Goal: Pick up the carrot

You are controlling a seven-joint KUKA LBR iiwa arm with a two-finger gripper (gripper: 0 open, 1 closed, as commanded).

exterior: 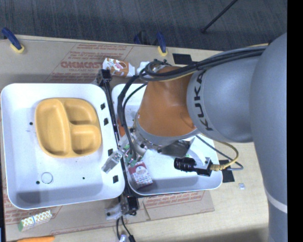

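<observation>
My gripper [116, 159] hangs low over the wall between the two bins, at the near left corner of the right bin [202, 183]. The arm's orange band and grey wrist cover most of that bin. A thin orange sliver [122, 130], which may be the carrot, shows at the right bin's left wall just above the gripper; the arm hides the rest of it. I see nothing between the gripper's tips.
A yellow divided plate [68, 126] lies in the left bin [20, 185]. A red packet [140, 176] lies in the right bin just right of the gripper. A snack wrapper [116, 66] lies behind the bins. Blue clamps [12, 39] hold the cardboard.
</observation>
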